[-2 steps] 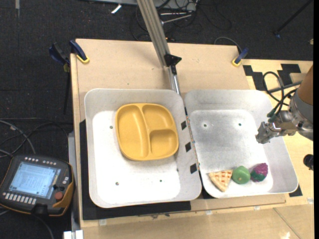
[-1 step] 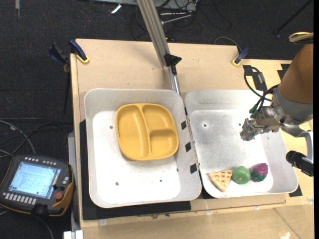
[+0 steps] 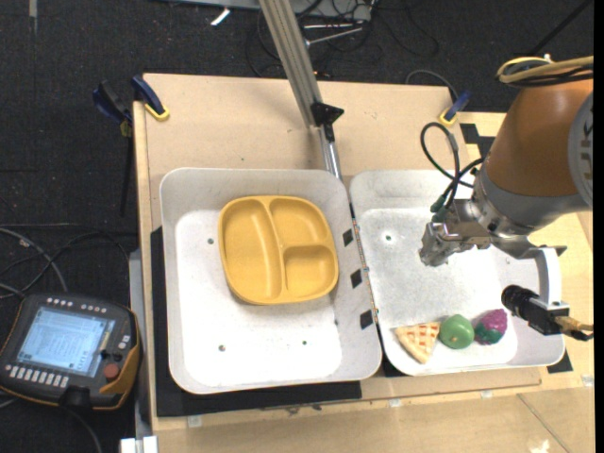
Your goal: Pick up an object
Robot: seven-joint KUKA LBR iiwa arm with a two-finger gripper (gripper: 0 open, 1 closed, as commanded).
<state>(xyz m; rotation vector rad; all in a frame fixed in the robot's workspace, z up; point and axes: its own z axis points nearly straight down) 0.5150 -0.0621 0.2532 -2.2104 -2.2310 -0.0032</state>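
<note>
Grey metal gripper (image 3: 441,244) reaching down over right white bin (image 3: 396,201); opening impossible to tell. Below it: triangular pizza-slice toy (image 3: 418,339), glossy green round fruit (image 3: 457,331), bumpy magenta berry (image 3: 490,326). Far left: yellow plastic divided plate (image 3: 278,249).

Right bin (image 3: 396,281) floor open; toys (image 3: 457,332) crowd near edge.

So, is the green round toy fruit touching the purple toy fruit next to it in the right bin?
Cannot tell. In the camera view the green round toy fruit and the purple toy fruit lie side by side with outlines meeting, but neither contact nor gap shows plainly.
</note>
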